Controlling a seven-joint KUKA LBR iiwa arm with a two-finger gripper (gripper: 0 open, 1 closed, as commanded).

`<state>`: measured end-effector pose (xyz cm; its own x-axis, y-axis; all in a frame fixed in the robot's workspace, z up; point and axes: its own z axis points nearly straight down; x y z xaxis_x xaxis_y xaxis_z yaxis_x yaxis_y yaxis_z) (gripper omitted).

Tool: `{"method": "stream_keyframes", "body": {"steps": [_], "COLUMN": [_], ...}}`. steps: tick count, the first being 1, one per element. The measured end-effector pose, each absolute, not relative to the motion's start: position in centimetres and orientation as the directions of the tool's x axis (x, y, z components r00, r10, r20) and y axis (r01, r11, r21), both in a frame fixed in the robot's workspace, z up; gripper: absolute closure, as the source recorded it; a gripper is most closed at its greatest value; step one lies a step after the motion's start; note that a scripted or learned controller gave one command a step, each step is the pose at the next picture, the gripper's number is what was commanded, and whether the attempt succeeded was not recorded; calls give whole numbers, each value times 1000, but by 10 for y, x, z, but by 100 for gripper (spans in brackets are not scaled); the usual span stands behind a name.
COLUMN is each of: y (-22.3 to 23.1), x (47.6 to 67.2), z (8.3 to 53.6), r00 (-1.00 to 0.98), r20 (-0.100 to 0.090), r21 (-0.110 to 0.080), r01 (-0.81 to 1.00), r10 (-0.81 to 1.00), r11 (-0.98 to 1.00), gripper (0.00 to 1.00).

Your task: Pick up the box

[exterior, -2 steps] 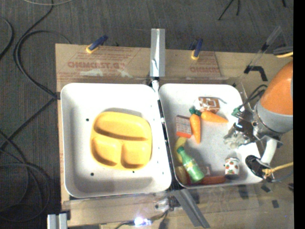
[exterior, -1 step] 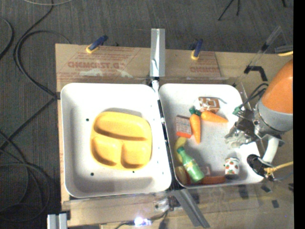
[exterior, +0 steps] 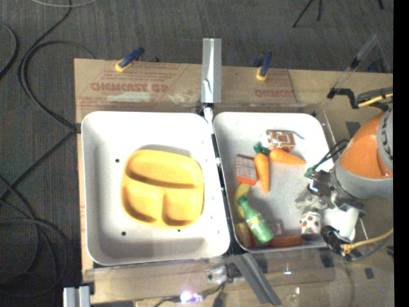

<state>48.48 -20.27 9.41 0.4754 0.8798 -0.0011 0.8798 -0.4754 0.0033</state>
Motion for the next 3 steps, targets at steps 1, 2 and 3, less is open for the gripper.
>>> {"method": "stream_keyframes", "body": {"steps": [1, 2, 3], "y": [-170, -171, -197], "x": [484, 486, 485], "z": [187, 247, 94], "r00": [419, 596, 648], "r20": [-4, -5, 0], "r21": [-4, -2, 2], "r01": [908, 803, 762], "r10": [908, 803, 762], "r11": [-419, -596, -648], "gripper": [100, 100, 100]}}
